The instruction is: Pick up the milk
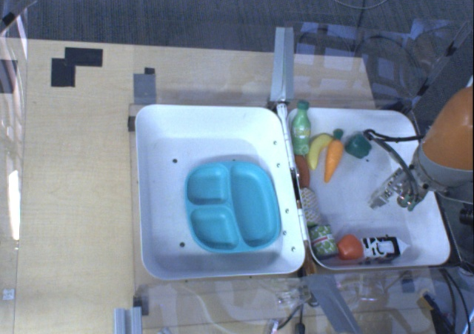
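The milk [383, 248] is a small black-and-white carton lying on its side at the front of the right bin [426, 247], just right of a red tomato [350, 248]. My gripper [395, 197] hangs over the right part of that bin, behind the carton and apart from it. Its fingers are open with nothing between them. The grey wrist with its orange band [452, 140] comes in from the right edge.
The right bin also holds a green bottle [301, 128], a banana [318, 149], a carrot [332, 158], a dark green piece [358, 145] and a green can [323, 240] along its left side. A blue divided tray [232, 205] lies in the left bin [159, 177].
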Controlling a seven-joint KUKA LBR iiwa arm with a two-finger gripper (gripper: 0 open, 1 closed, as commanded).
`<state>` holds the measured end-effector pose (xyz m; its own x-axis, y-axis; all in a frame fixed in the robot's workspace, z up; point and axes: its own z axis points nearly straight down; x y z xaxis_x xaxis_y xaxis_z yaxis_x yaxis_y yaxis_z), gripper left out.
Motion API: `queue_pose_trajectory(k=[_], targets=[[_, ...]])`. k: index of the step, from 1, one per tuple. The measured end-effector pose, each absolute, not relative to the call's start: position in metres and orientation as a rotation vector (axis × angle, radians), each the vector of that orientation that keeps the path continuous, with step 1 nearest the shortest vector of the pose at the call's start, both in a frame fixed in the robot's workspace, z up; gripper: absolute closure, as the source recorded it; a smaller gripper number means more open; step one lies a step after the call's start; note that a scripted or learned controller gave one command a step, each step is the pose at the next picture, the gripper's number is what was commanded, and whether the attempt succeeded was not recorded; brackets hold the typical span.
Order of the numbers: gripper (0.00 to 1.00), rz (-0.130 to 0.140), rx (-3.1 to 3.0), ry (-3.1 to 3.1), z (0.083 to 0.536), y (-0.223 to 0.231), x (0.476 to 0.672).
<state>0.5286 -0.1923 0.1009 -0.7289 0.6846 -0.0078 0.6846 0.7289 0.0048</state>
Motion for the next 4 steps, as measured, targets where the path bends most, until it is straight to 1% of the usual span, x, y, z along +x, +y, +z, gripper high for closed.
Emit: queue_pose_trajectory(k=[1,2,3,4], targets=[[0.0,0.003,1.154,2.913,0.101,-0.192,0.529],[0.0,-0.001,0.725,3.03,0.092,-0.206,0.495],[0.0,-0.001,0.648,3.052,0.092,-0.205,0.499],[0.0,0.001,0.49,3.091,0.131,-0.171,0.588]])
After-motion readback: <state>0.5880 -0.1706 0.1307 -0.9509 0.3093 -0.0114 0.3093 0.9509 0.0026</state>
